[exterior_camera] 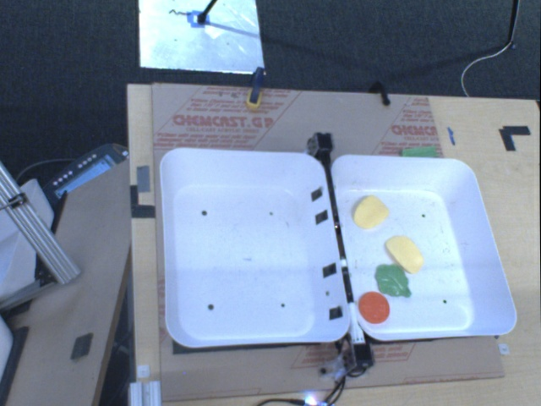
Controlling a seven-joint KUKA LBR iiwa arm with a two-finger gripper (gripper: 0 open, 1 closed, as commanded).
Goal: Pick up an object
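The right bin (pixel 473 218) holds several small objects. A pale yellow rounded piece (pixel 369 211) lies near its left wall. Below and to the right of it rests a yellow oblong piece (pixel 405 253). A green crumpled item (pixel 392 280) touches the oblong piece's lower end. An orange-red disc (pixel 374 308) sits near the bin's front left corner, just below the green item.
The left bin (pixel 245 244) stands beside the right one, joined by a black clipped divider (pixel 334 244). Both rest on a cardboard-covered bench (pixel 220 117). A shiny metal plate (pixel 199 24) lies behind on dark carpet. A grey device (pixel 84 169) and metal rail (pixel 34 235) stand at left.
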